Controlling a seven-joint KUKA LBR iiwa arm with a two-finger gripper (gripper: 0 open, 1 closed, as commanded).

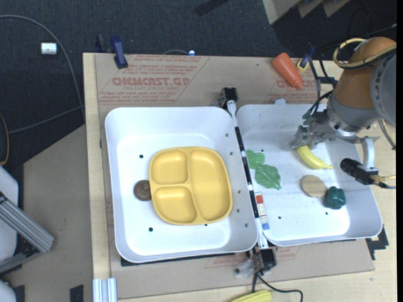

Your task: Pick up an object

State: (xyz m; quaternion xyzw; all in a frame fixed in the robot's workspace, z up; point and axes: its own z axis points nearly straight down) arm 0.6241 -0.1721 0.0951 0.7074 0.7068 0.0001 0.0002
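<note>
Worktop [157, 80] of brown board bears two white bins. Nearest, the left bin [126, 168] holds a yellow divided plate [189, 185] with a brown disc [142, 190] touching its left edge. The right bin [283, 225] holds a green ball [334, 197], a tan disc [312, 185], green leaves [264, 172] and a banana [312, 158]. The pincer [310, 137] sits just above the banana's far end; its grip cannot be told.

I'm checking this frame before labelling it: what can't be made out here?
- Gripper fingers: too small in the camera view to judge.
- Banana: upper end hidden under the gripper.
- Brown disc: partly covered by the yellow tray.
- Arm: cut off by the right edge.
</note>
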